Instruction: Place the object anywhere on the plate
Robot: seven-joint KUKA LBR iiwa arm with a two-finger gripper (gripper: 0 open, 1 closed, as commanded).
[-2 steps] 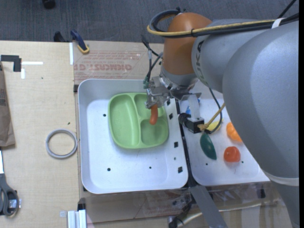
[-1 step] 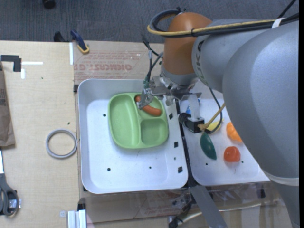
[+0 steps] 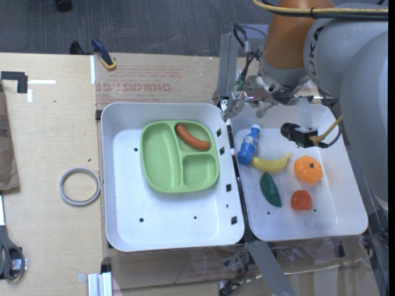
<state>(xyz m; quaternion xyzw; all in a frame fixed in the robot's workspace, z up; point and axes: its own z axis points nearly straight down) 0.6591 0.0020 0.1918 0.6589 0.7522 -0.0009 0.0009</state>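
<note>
Cardboard-covered worktop [image 3: 49, 140]; sausage [image 3: 192, 137] lies on the green plate [image 3: 166, 165], below-left of the jaws; their state is unclear.

Bright, even light is coming from above. The white bins [image 3: 170, 227] are shining a little, and the orange band [image 3: 293, 26] is showing a soft shiny spot. Shadows are looking small and pale. The big grey arm [image 3: 364, 73] is looking blurry.

A rounded grey arm [image 3: 352, 54] is seen, capped by an orange band [image 3: 295, 17] ringed by a yellow-black cable [image 3: 321, 8].
</note>
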